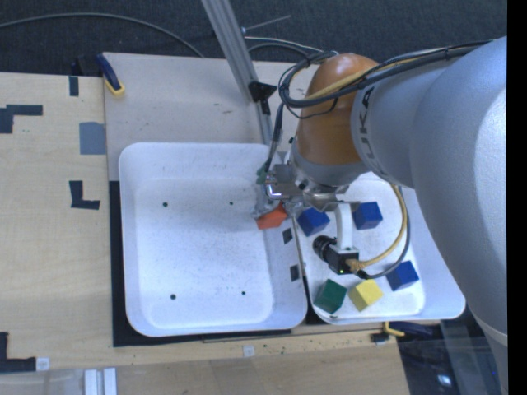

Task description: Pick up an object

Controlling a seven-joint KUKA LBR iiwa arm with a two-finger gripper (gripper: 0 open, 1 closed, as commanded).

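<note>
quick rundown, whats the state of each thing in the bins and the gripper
gripper: low over the left bin's right edge, at the orange block
orange block: at the gripper's tip
left bin: upright, on the bench
blue blocks: loose in right bin
green block: loose
yellow block: loose

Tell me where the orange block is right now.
The orange block sits at the right edge of the left bin, directly under the gripper, with a blue block just across the divide to its right.
</note>
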